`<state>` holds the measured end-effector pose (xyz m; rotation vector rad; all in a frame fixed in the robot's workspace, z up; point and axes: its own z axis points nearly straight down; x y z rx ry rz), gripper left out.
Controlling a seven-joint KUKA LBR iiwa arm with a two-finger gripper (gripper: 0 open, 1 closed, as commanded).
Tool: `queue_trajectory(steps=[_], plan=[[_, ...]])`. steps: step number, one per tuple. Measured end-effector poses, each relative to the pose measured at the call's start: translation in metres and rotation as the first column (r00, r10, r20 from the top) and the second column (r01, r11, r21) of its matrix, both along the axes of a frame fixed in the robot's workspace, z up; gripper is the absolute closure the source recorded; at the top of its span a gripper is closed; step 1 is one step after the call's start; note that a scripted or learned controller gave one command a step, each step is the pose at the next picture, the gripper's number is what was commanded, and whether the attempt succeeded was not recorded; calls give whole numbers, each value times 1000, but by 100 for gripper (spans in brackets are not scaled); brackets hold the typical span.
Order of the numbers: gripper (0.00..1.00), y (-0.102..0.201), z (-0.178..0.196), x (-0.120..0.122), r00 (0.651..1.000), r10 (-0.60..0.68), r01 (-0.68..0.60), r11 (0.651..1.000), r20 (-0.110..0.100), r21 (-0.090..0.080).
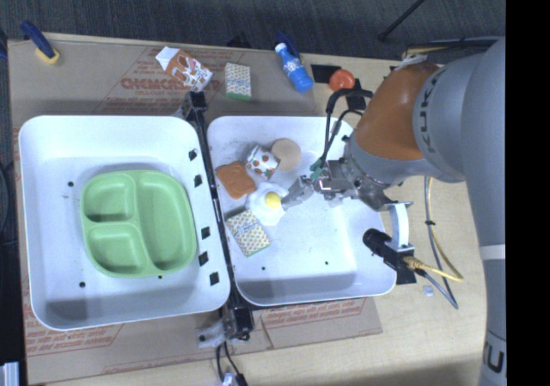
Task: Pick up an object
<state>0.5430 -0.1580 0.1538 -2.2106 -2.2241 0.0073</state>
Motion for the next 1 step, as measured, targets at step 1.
queue_trajectory(steps=[1], plan=[[0,89,38,9,1000,4,-4,1000,5,-1]])
